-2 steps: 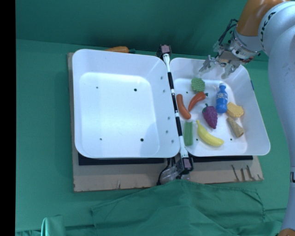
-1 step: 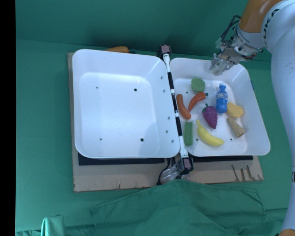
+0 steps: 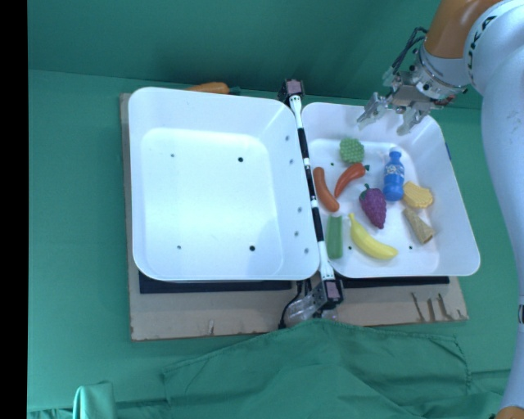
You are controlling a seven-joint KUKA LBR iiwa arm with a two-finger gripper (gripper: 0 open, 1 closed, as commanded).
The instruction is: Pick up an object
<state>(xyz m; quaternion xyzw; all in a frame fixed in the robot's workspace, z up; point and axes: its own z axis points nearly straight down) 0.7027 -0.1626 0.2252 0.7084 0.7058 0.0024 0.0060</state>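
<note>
Open, empty pincer (image 3: pixel 386 119) above the right bin's (image 3: pixel 458 245) far edge, toy foods (image 3: pixel 373 204) below.

The grey arm (image 3: pixel 501 147) is seen reaching in from the right, its orange band (image 3: pixel 458 24) bent above the wrist. The claw (image 3: pixel 386 116) is held at the upper right, pointed downward, its two fingers (image 3: pixel 367 114) spread apart with nothing between them.

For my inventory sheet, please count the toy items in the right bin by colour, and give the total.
Green: 2, bumpy green vegetable, green cucumber
Red/orange: 2, sausage, chili pepper
Yellow/tan: 3, banana, corn piece, tan wedge
Blue: 1, bottle
Purple: 1, grapes
Total: 9
</note>
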